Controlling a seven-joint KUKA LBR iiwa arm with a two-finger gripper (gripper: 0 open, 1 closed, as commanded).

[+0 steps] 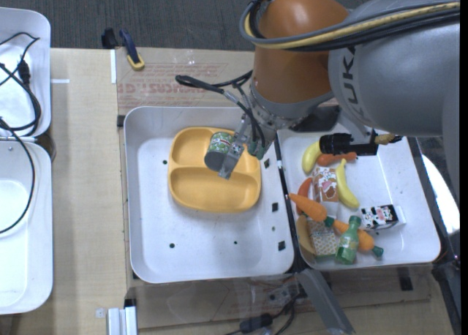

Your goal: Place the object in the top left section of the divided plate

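A yellow divided plate point(196, 180) lies in the left bin point(146, 209), toward its upper middle. A small can with a green label point(218, 142) sits tilted over the plate's upper half, near the ridge between the top left and top right sections. My gripper point(241, 151) hangs right beside it, over the top right section, with the can against its left side. I cannot tell whether the can is held or resting on the plate. The orange wrist band and grey arm cover the bench above and to the right.
The right bin point(409, 253) holds several toy foods: a banana point(345, 187), a carrot point(308, 206), a green bottle point(347, 242) and a cow-patterned carton point(382, 216). Black cables point(22, 99) lie on white trays at far left. The lower part of the left bin is bare.
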